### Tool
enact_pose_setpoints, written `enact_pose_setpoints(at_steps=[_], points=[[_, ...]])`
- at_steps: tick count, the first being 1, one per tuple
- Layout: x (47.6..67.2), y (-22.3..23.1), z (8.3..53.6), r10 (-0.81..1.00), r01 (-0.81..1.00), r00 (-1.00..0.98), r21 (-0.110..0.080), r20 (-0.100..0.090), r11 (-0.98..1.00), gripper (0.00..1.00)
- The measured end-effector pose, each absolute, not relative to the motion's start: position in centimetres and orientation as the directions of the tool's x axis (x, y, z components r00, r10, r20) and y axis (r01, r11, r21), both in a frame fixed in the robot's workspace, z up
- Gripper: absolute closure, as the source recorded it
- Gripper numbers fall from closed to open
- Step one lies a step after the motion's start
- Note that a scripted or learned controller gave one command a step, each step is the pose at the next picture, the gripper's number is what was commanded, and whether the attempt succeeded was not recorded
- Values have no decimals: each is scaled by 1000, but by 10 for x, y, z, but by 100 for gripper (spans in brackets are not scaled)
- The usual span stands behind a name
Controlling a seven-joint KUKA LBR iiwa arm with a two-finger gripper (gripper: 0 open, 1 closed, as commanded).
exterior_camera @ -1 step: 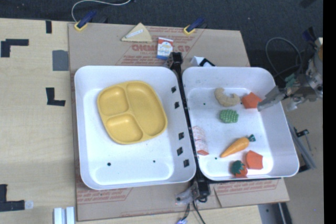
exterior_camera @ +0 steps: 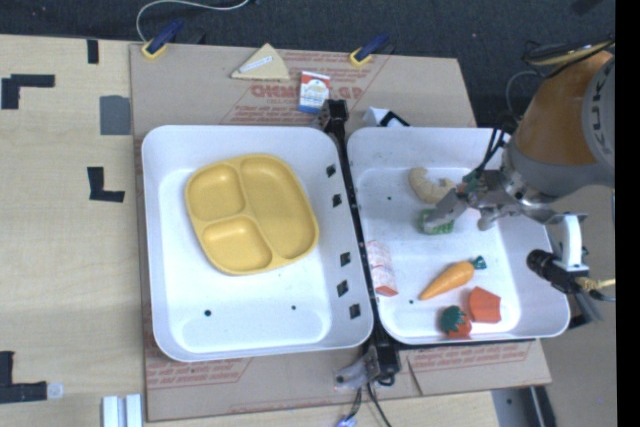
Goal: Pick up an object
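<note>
My gripper (exterior_camera: 461, 216) hangs low over the upper middle of the right bin (exterior_camera: 520, 255), open, with nothing between its fingers. A small green and grey object (exterior_camera: 438, 225) lies right under its left fingertip; I cannot tell whether they touch. A beige lumpy object (exterior_camera: 427, 183) sits just up and left of the gripper. Further toward the front lie an orange carrot (exterior_camera: 447, 279), a red-orange block (exterior_camera: 485, 305) and a small red and green piece (exterior_camera: 455, 320).
The left bin (exterior_camera: 170, 295) holds a yellow divided plate (exterior_camera: 250, 212). A pink scrap (exterior_camera: 382, 267) lies by the right bin's left wall. Behind the bins on the cardboard sit a small red and white box (exterior_camera: 313, 92) and a tan wedge (exterior_camera: 263, 64).
</note>
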State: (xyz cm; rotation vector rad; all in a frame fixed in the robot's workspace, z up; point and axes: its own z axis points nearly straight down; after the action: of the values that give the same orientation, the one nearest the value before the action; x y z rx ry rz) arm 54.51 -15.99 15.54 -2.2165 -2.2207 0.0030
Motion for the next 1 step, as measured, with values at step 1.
enact_pose_setpoints(at_steps=[1], points=[[499, -173, 86, 1000, 1000, 0, 2, 0, 0, 0]])
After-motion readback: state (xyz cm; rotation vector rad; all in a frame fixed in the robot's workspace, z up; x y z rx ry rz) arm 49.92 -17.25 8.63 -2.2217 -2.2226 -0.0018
